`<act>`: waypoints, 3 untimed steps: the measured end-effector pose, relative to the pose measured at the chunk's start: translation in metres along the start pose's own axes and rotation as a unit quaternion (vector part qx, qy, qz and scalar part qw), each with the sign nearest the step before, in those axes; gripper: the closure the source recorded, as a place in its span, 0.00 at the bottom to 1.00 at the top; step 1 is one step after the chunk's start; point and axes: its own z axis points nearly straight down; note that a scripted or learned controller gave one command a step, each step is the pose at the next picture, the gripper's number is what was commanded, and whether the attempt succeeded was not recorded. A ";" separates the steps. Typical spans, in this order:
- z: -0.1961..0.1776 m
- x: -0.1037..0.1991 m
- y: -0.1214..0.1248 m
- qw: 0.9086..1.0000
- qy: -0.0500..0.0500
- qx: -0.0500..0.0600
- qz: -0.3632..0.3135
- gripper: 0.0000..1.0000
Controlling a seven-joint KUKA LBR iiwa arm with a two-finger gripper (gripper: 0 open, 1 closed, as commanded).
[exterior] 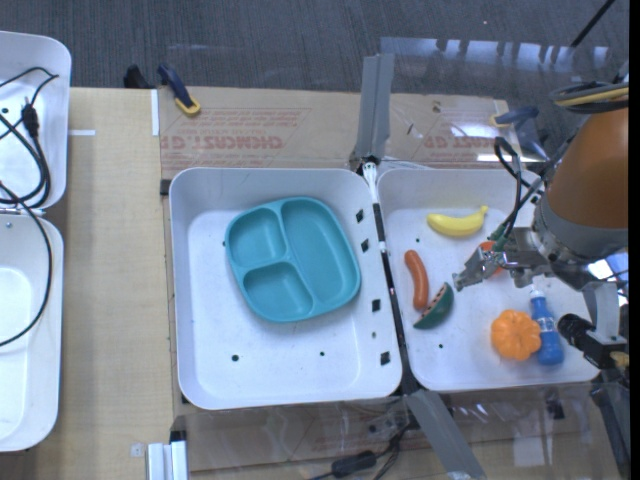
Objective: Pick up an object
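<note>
1. While the arm (590,168) leans in over the right bin (440,368), its fingers (478,268) hang low above the bin floor, pointing toward the toys that lie a little beyond their tips.
2. Whether the fingers are spread or pinched I cannot tell; the metal tips blur together at this slant, and nothing is visibly caught between them.
3. Nearest the fingers, just beyond and below the tips, lie a red sausage (417,277) and a watermelon slice (436,308), the slice close against the sausage's lower end. Either looks like the likeliest target, judging by where the tips aim.
4. Beyond the fingers toward the bin's far wall lies a banana (458,222), apart from the rest, so it would be an easy pick with room around it.
5. Behind the fingers, under the wrist, sit an orange pumpkin (514,334) and a blue bottle (546,328), touching or nearly so; that crowding could make a clean grip awkward.
6. Well past the fingertips, across the divider, the left bin (200,358) holds a teal divided plate (292,258), lying flat, out of the present reach.
7. Both bins rest on the tabletop (110,268); nothing is lifted yet, so the pick looks to be at the approach stage.
</note>
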 end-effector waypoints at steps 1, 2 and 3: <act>0.019 -0.064 0.042 1.000 0.000 -0.001 0.001 0.00; 0.105 -0.097 0.077 1.000 0.000 -0.002 0.000 0.00; 0.096 -0.098 0.077 1.000 0.000 -0.002 0.002 1.00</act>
